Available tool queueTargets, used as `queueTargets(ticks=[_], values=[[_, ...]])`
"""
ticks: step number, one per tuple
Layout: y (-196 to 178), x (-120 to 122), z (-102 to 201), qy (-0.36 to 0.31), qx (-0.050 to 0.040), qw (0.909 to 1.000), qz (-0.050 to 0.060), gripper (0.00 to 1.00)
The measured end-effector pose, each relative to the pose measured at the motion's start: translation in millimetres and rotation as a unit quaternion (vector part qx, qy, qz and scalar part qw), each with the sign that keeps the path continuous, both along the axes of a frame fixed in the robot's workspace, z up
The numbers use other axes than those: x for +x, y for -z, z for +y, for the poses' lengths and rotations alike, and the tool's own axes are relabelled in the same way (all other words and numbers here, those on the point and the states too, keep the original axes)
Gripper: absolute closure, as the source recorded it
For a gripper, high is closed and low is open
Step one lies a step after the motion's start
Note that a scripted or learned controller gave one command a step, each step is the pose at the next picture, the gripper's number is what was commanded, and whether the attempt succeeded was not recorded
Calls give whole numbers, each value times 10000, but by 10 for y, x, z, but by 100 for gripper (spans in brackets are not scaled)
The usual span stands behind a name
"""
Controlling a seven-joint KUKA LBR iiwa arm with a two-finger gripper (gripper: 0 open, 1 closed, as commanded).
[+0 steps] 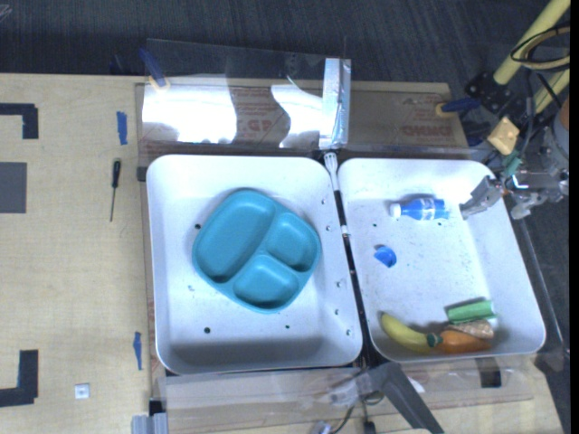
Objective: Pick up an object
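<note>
Hovering at right bin (534, 306) rim, gripper (493, 193) near blue-capped bottle (418, 209); finger state cannot be told, nothing visibly held.

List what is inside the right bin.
The right bin holds a small bottle, a blue piece, a banana, a green item and an orange one. The end effector overhangs its far right corner, hiding that part.

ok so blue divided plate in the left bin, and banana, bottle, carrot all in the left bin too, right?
Not quite. The blue divided plate is in the left bin, but the banana, bottle and carrot lie in the right bin, as the camera view shows.
</note>
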State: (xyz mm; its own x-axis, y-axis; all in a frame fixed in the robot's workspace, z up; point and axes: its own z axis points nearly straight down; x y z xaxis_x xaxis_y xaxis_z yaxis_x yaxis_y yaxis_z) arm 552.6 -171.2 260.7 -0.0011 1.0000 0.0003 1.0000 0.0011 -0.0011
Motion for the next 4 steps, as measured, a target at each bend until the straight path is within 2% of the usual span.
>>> queueTargets(ticks=[1, 2, 3, 4], values=[[627, 138, -114, -1489, 7, 9889, 5, 0], [989, 475, 266, -1749, 10, 9846, 2, 0], [850, 253, 573, 123, 6, 9999, 4, 0], [1152, 727, 350, 322, -5, 9995, 0, 0]])
